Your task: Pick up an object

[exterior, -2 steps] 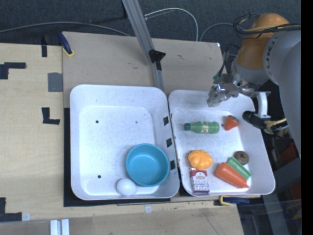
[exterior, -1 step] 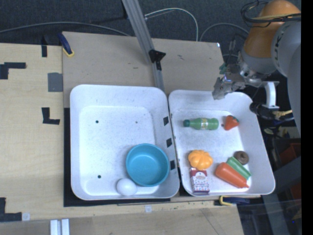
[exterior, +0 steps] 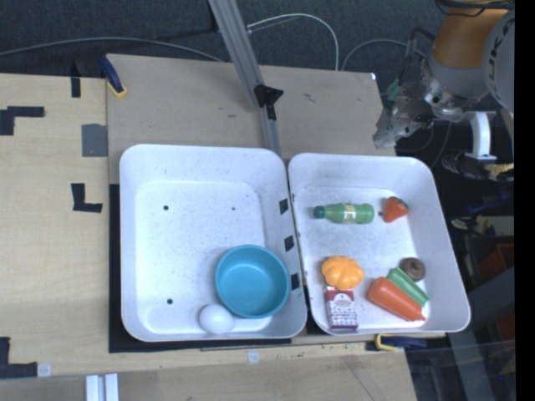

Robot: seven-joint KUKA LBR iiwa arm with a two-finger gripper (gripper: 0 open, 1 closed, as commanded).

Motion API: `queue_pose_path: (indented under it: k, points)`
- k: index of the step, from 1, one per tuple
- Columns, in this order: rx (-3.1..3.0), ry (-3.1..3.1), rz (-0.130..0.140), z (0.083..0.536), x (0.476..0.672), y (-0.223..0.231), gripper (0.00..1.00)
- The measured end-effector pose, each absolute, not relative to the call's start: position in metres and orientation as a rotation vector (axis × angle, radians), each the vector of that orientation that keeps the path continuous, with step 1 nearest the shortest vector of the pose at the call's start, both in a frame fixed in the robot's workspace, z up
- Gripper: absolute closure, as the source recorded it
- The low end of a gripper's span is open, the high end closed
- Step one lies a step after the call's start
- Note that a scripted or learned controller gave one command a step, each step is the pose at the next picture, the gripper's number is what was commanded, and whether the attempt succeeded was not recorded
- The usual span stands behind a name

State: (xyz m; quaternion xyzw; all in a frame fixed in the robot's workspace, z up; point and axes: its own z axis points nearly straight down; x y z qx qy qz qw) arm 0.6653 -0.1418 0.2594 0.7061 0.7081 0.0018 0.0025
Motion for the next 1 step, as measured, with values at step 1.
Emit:
queue_pose_path:
  k: [1]
  points:
    - [2.217,2.221,0.004,0.2984,0.6662,-0.1413,1.0]
